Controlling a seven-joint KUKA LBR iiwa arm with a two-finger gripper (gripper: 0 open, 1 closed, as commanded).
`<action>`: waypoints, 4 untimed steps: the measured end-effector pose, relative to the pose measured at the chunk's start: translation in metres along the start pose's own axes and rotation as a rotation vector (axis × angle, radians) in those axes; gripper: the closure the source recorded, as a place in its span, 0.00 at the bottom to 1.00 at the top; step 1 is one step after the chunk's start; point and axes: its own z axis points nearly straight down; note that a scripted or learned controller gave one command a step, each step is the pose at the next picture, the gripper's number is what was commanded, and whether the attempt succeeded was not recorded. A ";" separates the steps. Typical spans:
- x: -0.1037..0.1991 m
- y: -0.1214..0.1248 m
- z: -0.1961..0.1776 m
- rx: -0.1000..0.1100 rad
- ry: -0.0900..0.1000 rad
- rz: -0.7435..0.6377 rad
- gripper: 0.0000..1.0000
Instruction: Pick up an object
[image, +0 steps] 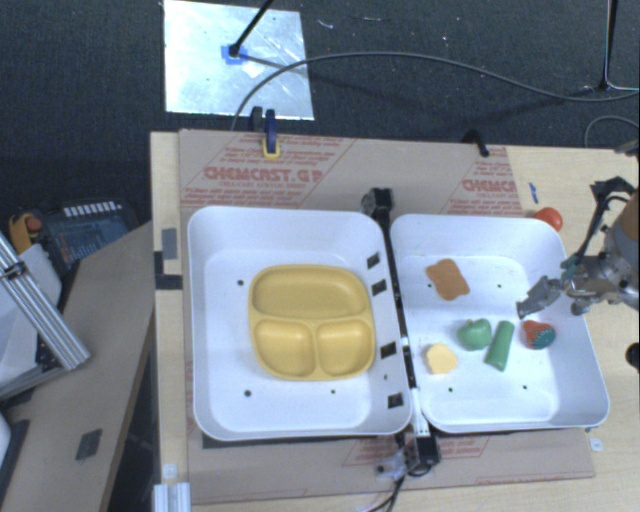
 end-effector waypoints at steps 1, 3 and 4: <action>0.001 0.003 -0.007 -0.012 -0.003 -0.004 0.00; 0.000 0.003 0.079 -0.010 -0.002 -0.003 0.00; 0.006 0.009 0.112 -0.020 0.006 -0.012 0.00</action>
